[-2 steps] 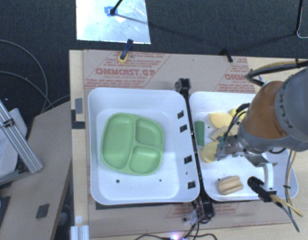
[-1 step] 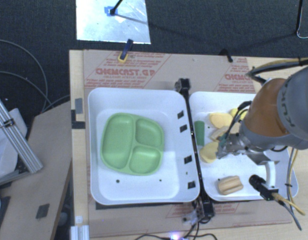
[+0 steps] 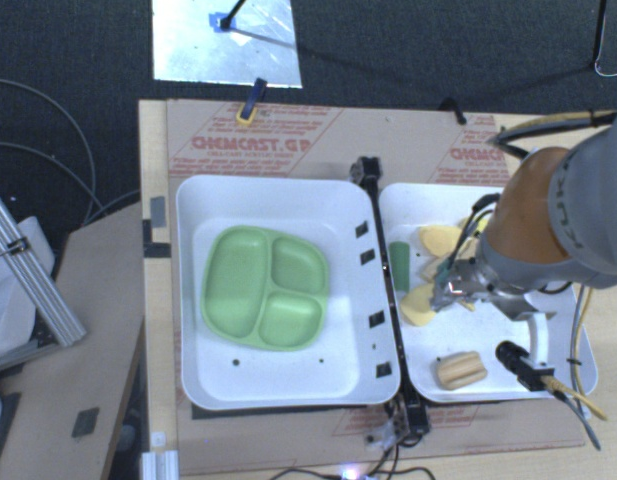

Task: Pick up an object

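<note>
A green tray is lying in the left bin. Over in the right bin, a green stick is sitting by the left wall, yellow pieces are crowding just beside the gripper, and a tan roll is waiting near the front. The arm is hanging over the bin; whether the gripper's holding anything, I can't tell.

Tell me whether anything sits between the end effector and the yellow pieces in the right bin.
Nothing visible does. The end effector hangs directly among the yellow pieces in the right bin, with the green stick off to one side and the tan roll nearer the bin's front edge.
</note>
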Robot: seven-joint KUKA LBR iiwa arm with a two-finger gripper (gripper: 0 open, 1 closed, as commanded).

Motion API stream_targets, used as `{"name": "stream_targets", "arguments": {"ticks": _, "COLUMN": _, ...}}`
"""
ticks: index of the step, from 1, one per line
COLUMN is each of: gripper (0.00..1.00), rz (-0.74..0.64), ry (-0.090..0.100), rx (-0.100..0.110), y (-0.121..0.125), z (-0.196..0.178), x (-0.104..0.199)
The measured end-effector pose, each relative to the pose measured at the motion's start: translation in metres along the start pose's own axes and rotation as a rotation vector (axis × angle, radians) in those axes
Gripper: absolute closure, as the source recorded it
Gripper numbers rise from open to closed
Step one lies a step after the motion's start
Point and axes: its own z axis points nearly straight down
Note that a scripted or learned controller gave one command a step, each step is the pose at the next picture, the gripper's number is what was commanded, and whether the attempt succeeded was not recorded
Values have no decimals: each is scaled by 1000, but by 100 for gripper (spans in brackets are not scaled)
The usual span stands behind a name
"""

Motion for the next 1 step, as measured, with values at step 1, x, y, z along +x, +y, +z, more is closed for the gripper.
{"name": "stream_targets", "arguments": {"ticks": 1, "gripper": 100, "rz": 2, "ry": -1, "rx": 1, "y": 8, "z": 12, "x": -5}}
